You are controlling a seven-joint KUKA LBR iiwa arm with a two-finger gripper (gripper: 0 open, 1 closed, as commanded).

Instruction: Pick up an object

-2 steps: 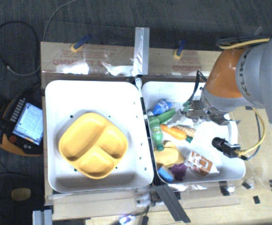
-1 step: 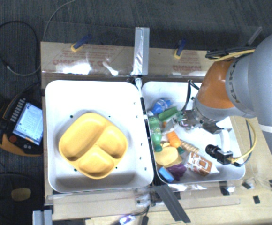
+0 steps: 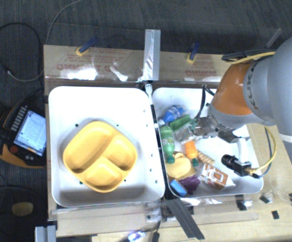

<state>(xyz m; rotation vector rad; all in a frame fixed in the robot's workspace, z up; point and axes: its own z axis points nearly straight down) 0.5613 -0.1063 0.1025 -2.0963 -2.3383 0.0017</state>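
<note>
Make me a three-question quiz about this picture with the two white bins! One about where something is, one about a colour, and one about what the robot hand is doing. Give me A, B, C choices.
1. Where is the big yellow three-part plastic dish?
A. in the left white bin
B. in the right white bin
C. on the floor

2. What colour is the band above the arm's wrist?
A. blue
B. orange
C. pink

3. Where is the gripper?
A. over the yellow dish
B. outside both bins
C. over the pile of small things in the right bin

Answers:
1 A: the big yellow three-part plastic dish lies inside the left white bin.
2 B: the band is orange.
3 C: the gripper sits above the pile of small things in the right white bin.
</note>
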